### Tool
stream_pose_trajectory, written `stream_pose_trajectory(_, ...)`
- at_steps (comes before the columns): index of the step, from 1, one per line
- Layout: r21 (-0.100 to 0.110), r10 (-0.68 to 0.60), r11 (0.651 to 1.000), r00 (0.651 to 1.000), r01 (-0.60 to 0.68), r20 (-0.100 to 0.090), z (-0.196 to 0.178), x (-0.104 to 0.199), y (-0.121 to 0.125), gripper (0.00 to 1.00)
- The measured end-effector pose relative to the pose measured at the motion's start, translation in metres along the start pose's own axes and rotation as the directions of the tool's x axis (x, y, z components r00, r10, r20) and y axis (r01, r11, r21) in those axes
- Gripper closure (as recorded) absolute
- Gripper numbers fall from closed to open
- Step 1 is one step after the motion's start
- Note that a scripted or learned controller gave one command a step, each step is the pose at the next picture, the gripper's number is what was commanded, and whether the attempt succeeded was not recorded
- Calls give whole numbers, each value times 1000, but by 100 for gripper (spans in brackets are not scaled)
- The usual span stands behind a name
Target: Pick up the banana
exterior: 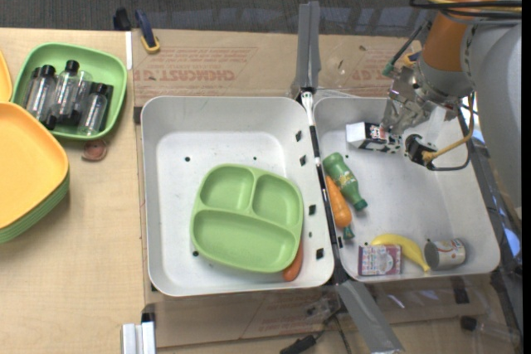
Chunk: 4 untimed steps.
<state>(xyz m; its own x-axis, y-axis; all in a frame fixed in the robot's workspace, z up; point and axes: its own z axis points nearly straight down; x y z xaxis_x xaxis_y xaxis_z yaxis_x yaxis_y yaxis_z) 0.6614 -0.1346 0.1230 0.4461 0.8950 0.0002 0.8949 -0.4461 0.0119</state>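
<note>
Banana (404, 247): I see it yellow, curved, lying flat, well below the end effector (390, 128), between a pink packet (379, 260) and a small can (446, 253).
End effector: I cannot tell its finger state; it hovers over the right bin's (465, 203) far end.

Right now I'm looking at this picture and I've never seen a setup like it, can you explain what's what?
One camera looks down at a slant on a bench with two white bins. The grey machine with the orange band is a robot arm reaching in from the right; its pincer hangs over the right bin, near a small white box. That bin holds the banana, a green bottle, a carrot, a pink packet and a can. The left bin holds a green divided plate.
</note>
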Motion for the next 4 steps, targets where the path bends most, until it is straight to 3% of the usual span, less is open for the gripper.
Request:
stream_pose_trajectory(1, -13, 142, 990, 990, -142, -1, 2, 11, -3, 100)
stream_pose_trajectory(2, -2, 250, 968, 968, -250, -2, 0, 13, -5, 100)
stream_pose_trajectory(3, -10, 386, 923, 923, -386, -6, 1, -92, -22, 100)
stream_pose_trajectory(4, -15, 558, 829, 830, -558, -12, 6, -65, 20, 100)
